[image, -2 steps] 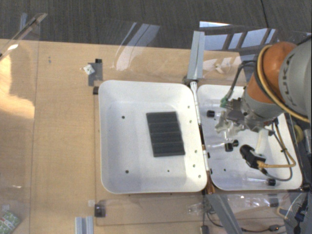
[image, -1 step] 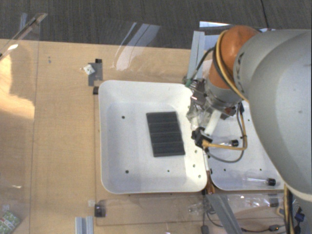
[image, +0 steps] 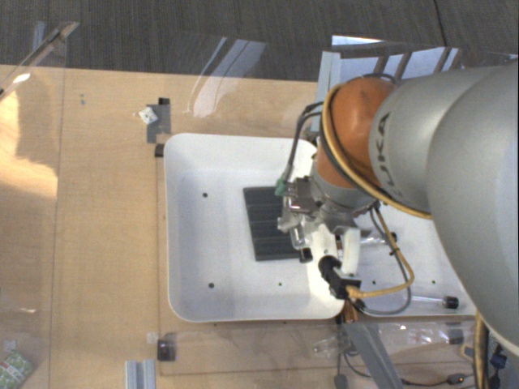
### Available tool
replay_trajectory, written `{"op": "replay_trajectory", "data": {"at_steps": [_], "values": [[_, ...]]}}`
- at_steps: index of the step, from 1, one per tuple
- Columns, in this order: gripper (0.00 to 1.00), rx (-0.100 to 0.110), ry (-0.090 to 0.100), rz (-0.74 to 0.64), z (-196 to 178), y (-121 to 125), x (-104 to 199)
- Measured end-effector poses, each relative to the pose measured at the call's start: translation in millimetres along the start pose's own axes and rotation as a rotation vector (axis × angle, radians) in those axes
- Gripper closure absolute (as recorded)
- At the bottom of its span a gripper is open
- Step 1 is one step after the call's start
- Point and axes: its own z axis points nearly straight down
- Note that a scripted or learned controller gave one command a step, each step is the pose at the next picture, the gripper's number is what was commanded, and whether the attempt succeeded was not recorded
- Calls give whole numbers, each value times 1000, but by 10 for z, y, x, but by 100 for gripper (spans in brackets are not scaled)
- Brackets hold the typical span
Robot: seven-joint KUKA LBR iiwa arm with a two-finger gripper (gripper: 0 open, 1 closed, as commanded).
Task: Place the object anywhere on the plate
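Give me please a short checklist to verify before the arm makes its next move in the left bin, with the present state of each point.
1. Dark ribbed plate lies flat inside the white bin: ok.
2. Gripper stands over the plate's right edge: ok.
3. Object to place is seen between the fingers: cannot tell, the wrist hides that spot.
4. Left part of the plate's surface is free for placing: ok.
5. Yellow cable hangs loose near the bin's right side, away from the plate: ok.
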Motion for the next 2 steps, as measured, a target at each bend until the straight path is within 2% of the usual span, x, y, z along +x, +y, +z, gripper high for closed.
{"op": "replay_trajectory", "data": {"at_steps": [1,2], "values": [[100,-3,-1,-186,-892,1049,731],[100,2,-2,34,-122,1169,1339]]}}
